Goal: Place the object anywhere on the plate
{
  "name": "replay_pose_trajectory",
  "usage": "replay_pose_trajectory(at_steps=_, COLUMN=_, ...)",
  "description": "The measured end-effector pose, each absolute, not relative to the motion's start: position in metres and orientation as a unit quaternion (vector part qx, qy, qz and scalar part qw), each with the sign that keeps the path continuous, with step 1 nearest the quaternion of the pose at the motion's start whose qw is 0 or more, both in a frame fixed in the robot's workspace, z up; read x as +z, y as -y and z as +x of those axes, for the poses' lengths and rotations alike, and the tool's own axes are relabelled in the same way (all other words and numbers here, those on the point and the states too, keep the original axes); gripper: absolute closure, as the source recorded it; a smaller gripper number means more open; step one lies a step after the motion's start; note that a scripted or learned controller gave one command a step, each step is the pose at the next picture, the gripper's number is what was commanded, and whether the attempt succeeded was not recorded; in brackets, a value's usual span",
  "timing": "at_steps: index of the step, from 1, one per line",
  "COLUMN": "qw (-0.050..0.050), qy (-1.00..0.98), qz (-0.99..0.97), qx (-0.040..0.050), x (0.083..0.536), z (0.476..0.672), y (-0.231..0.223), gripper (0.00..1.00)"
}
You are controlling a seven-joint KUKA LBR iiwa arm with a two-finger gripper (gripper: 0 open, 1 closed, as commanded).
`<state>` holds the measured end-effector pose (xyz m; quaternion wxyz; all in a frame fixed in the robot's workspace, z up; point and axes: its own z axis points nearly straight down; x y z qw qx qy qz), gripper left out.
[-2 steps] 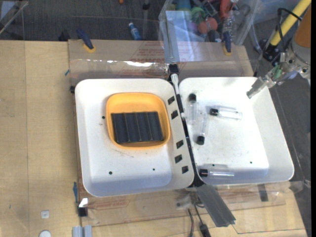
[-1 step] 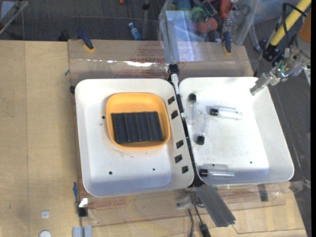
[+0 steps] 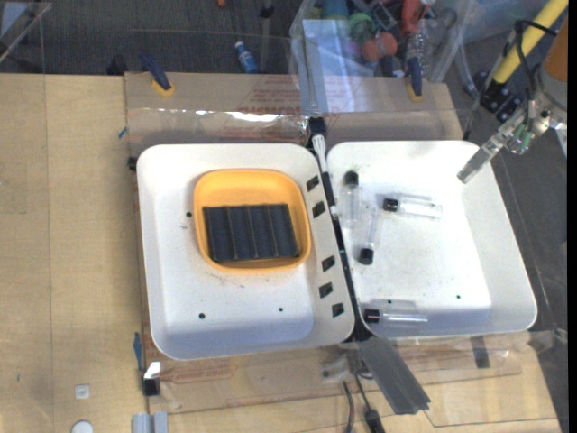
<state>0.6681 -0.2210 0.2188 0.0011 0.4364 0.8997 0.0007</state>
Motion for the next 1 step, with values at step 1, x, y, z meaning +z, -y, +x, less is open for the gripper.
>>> replay_pose_trajectory(at_steps=1, qw=0.004, qy=-0.928, qz=0.374, qx=0.0006, x=0.2284, z=0.6678, y=0.2202, gripper=0.00)
